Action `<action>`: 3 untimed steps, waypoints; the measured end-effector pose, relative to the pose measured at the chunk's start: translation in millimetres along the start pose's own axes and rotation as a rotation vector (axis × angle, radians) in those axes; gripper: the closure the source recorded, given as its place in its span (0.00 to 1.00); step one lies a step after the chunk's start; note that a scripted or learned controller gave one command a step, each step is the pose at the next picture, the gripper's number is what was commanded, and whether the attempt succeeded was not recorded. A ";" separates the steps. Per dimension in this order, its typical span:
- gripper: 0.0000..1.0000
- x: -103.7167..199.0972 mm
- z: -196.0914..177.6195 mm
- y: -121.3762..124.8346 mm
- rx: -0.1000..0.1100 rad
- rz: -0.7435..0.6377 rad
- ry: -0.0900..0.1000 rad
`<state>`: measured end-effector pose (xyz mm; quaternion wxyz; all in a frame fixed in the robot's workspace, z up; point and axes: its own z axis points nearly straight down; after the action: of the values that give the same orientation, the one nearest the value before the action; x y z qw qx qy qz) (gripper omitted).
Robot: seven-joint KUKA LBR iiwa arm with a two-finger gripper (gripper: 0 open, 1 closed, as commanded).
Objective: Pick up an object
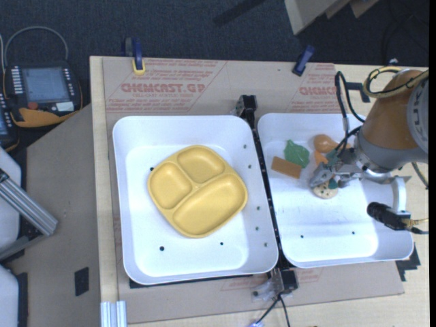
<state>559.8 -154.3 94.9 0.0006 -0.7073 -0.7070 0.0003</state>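
Observation:
My gripper [328, 177] is low over the upper middle of the right bin [340, 244], on the grey arm with the orange band [392, 125] that reaches in from the right. A small round tan piece [326, 192] lies right below the gripper tip, touching or nearly touching it. A brown flat block [286, 167] lies to the gripper's left. A green piece [297, 153] sits above the block, and an orange piece [323, 142] lies just above the gripper. The gripper body hides its tip.
The left bin [136, 203] holds a yellow divided plate [197, 190]. A black fitting [387, 215] on the arm hangs over the right bin's right side. Cables [351, 104] loop above the wrist. The bins' shared walls [262, 182] run between them.

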 end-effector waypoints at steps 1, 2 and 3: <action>1.00 -5.9 -61.2 -1.9 -0.006 0.000 -0.003; 1.00 -16.5 -112.1 -0.7 -0.007 0.000 -0.003; 1.00 -16.7 -152.9 0.2 -0.007 -0.001 -0.003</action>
<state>560.3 -171.1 247.8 -0.0030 -0.7068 -0.7074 -0.0011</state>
